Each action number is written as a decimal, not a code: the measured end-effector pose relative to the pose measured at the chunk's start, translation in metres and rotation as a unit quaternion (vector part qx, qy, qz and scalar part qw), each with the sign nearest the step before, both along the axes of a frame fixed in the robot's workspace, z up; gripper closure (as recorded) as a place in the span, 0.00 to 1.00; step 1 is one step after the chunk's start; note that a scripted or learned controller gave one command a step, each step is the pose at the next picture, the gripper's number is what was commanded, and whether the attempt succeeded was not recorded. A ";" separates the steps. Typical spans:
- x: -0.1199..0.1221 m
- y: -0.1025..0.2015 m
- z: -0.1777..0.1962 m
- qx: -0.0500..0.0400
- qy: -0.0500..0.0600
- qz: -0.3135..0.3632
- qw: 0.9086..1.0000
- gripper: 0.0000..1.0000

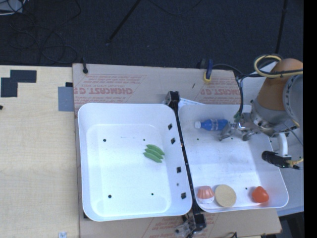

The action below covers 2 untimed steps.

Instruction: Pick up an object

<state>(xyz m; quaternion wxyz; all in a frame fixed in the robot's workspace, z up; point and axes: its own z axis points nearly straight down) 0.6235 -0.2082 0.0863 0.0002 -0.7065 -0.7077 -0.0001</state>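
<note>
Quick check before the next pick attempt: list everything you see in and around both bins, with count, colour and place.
Pea pods: one small cluster, green, middle of the left bin.
Bottle: one, blue with a white cap, lying on its side at the far end of the right bin.
Round piece: one, pink and white, near edge of the right bin.
Disc: one, tan, just right of the pink piece.
Ball-like item: one, orange-red, near right corner of the right bin.
Cardboard sheet: one, brown, under both bins.
Arm: one, grey with an orange band, entering from the right.
End effector: one, just right of the bottle.
</note>
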 end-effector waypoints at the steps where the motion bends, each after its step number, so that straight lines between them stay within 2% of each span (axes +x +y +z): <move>1: 0.020 0.017 0.001 0.000 0.004 0.001 1.000 0.00; 2: 0.020 0.017 0.011 0.000 0.003 0.002 1.000 1.00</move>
